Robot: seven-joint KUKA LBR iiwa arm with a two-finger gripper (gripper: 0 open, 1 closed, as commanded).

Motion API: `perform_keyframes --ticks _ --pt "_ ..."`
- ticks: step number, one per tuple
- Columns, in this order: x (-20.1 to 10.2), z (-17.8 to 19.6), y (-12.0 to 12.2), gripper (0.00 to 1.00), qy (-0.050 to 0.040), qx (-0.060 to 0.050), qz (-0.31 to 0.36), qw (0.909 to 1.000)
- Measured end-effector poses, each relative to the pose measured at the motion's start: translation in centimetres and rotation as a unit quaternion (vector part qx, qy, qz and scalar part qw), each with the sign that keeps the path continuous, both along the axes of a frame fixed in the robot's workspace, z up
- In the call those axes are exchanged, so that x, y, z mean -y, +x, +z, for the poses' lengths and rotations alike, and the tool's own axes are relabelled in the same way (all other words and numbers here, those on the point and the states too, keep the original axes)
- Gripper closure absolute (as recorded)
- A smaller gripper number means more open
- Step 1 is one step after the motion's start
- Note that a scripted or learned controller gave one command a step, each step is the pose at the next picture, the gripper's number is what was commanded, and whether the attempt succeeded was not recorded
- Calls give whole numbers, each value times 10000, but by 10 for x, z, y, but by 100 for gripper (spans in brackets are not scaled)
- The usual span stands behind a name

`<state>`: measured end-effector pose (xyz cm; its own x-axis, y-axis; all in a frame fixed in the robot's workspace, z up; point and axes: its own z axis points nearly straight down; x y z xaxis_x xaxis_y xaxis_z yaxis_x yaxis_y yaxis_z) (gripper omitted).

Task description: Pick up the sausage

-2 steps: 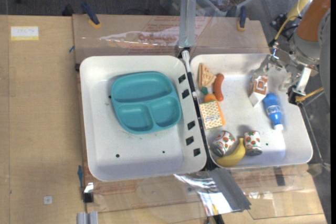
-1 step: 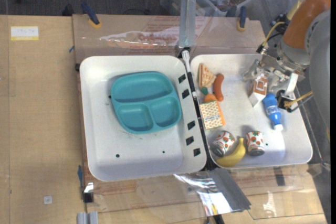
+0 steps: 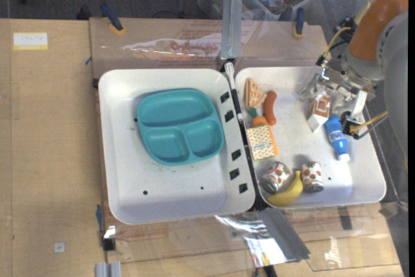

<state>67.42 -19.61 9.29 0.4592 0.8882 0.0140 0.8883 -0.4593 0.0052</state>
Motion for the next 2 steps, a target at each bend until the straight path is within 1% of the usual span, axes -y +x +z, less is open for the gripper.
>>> perform_keyframes --ticks 1,2 --pt "0 12 1 100 -22 7 10 10000" --pt "-79 141 -7 100 -52 -45 -10 10000"
